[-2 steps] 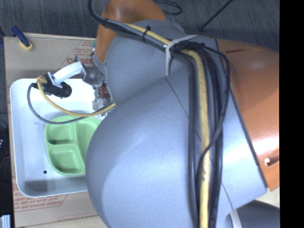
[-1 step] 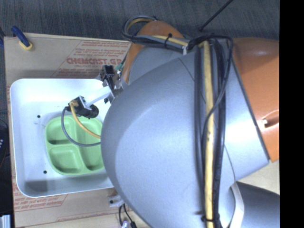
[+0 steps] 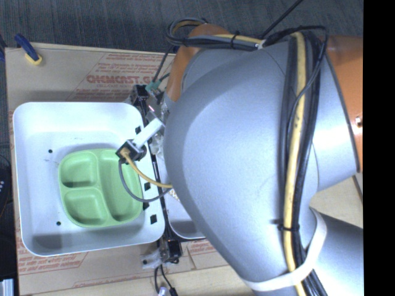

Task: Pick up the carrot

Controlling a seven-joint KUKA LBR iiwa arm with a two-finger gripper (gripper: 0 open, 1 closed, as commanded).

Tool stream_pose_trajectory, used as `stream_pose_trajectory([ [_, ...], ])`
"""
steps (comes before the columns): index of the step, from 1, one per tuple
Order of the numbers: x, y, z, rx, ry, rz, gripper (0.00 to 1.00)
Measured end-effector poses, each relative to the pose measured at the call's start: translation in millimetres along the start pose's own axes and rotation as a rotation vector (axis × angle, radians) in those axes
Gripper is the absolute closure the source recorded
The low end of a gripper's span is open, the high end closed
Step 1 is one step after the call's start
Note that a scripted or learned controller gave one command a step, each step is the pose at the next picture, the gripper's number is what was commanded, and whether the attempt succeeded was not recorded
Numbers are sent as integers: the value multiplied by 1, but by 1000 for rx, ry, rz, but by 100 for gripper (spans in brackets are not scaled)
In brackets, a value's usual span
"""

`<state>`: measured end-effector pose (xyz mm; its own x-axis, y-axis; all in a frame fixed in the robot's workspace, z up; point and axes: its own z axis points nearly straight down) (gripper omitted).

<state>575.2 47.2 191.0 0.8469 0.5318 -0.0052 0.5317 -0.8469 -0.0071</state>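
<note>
The grey arm (image 3: pixel 259 159) covers most of the right half of the camera view and hides the right bin almost entirely. Its cables and a white connector (image 3: pixel 143 137) hang over the right edge of the left bin (image 3: pixel 31 159). I cannot see the carrot; it may lie under the arm. The gripper itself is hidden by the arm's body.
A light green divided tray (image 3: pixel 95 187) lies in the left white bin. A sliver of the right bin's rim (image 3: pixel 185 232) shows under the arm. Brown cardboard (image 3: pixel 92 76) lines the bench, with a blue and yellow object (image 3: pixel 28 48) at its far left corner.
</note>
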Motion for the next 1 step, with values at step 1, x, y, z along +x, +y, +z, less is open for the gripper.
stream_pose_trajectory([
  [1,-79,-4,-59,-1,2,-153,100],
])
